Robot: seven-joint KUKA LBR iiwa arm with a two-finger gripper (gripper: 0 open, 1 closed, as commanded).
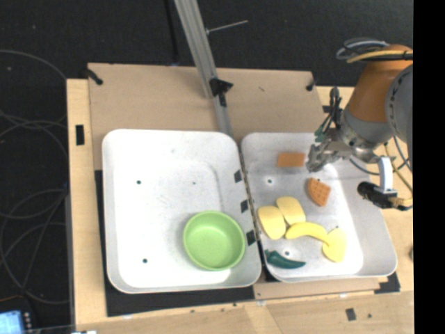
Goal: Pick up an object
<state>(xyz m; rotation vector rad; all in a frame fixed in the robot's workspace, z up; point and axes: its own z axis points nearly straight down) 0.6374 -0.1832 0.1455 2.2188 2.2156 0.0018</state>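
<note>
The hand [318, 157] hangs low over the back part of the right bin [372, 252], close to its far rim. I cannot tell how the hand is set, because it looks dark and small from above.

Just to its left lies a flat orange block [290, 160], shaped like a small brick. It sits very near the hand, but I cannot tell if they touch. A bit nearer to the front lies an orange wedge [319, 191] with a bumpy, criss-cross top.

Toward the front of the same bin sit smooth yellow things close together: two rounded yellow pieces [280, 216] side by side, a curved banana [308, 232], and a yellow slice [335, 245] touching the banana's end. A dark green pepper [284, 259] lies by the front rim.

The left bin [139, 165] holds a round green bowl [213, 239] near its front right corner. The rest of that bin's floor is bare white with tiny specks.

Both bins are shallow with rounded corners, and they touch in the middle. They rest on a tan table [153, 96]. A grey metal pole [198, 44] slants up from behind the bins.

The block has open white floor to its left and in front of it.
</note>
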